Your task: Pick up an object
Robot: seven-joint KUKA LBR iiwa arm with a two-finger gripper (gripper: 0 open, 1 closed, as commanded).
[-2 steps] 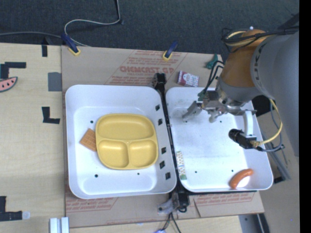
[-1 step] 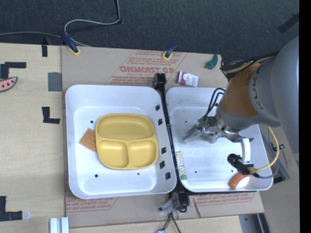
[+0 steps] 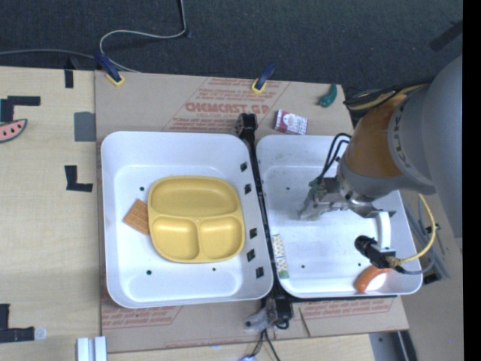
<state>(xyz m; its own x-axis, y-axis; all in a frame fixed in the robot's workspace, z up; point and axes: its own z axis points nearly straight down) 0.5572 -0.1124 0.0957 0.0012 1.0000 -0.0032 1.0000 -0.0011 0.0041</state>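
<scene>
My gripper hangs low over the middle of the right bin, pointing left, with nothing visible in it. An orange rounded object lies in that bin's front right corner, well to the right of and nearer than the gripper. In the left bin a yellow divided plate lies flat. A brown wafer-like piece sticks out from under the plate's left edge.
A narrow printed strip lies on the rim between the bins, near the front. Behind the bins, a small red-and-white packet and a teal item sit on the cardboard. Two yellow clamps hold the cardboard's far edge.
</scene>
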